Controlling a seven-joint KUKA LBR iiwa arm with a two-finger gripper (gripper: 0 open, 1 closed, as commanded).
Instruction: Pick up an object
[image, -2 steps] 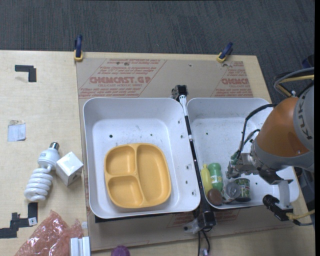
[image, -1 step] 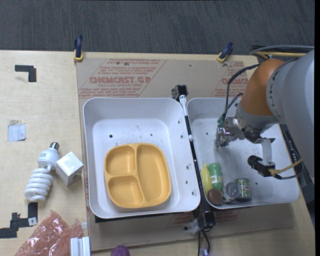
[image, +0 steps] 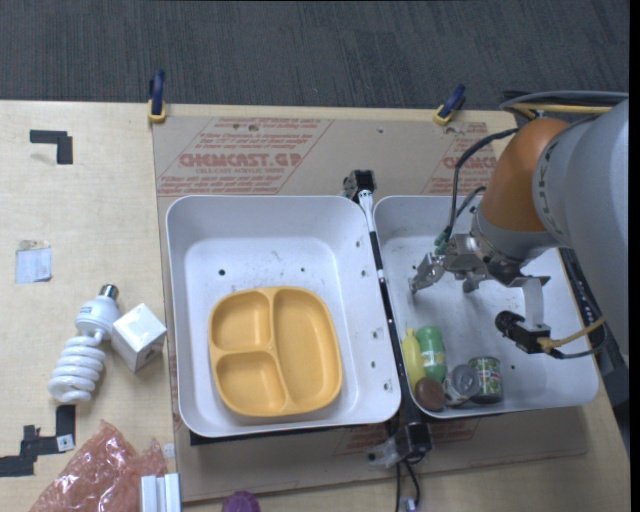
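My gripper (image: 444, 282) hangs over the upper left part of the right bin (image: 560, 392), its two fingers spread apart with nothing between them. Below it, at the bin's front, lie a green bottle (image: 430, 350) beside a yellow item (image: 411, 360), a brown round object (image: 430, 392) and a small can (image: 479, 380) on its side. The gripper is above and apart from all of these. A yellow divided plate (image: 275, 350) lies in the left bin (image: 190, 300).
On the bench to the left of the bins lie a spiral light bulb (image: 82, 345), a white cube (image: 139, 335) and a red mesh bag (image: 95, 470). The arm's grey body and orange band (image: 525, 180) cover the right bin's upper right.
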